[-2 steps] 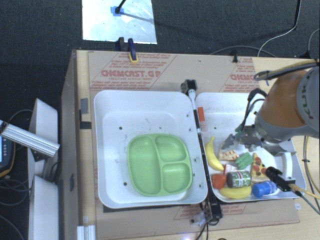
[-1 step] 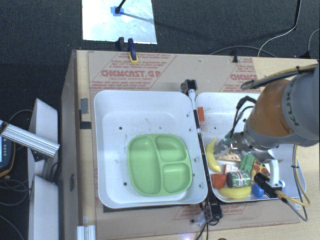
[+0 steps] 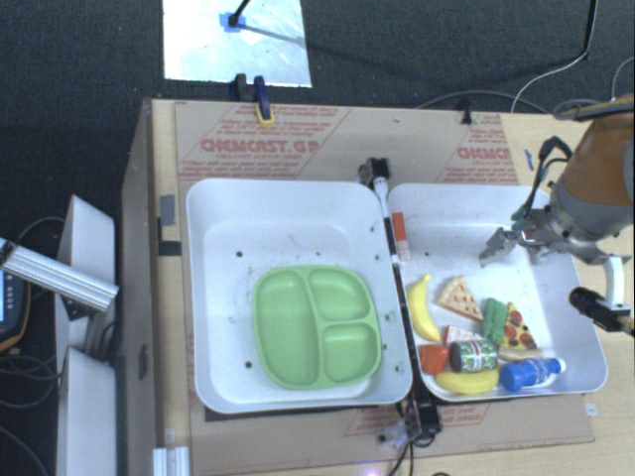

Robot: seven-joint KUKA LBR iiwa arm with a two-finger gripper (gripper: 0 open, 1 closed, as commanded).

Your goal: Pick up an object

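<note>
Camera view, starting at the near edge of the right white bin: a small blue plastic bottle with a white cap lies on its side beside a yellow toy banana, a dark can with a red and green label, and a toy pizza slice. Just beyond sit a second, upright-curving yellow banana and a tan triangular sandwich wedge. All look light, stiff and smooth; the curved banana would likely be easiest taken across its narrow middle, though its skin may slip. In the left bin rests a green three-compartment plastic tray. Farther back, the gripper hovers over bare bin floor, well apart from the toys, its fingers spread and holding nothing.
</note>
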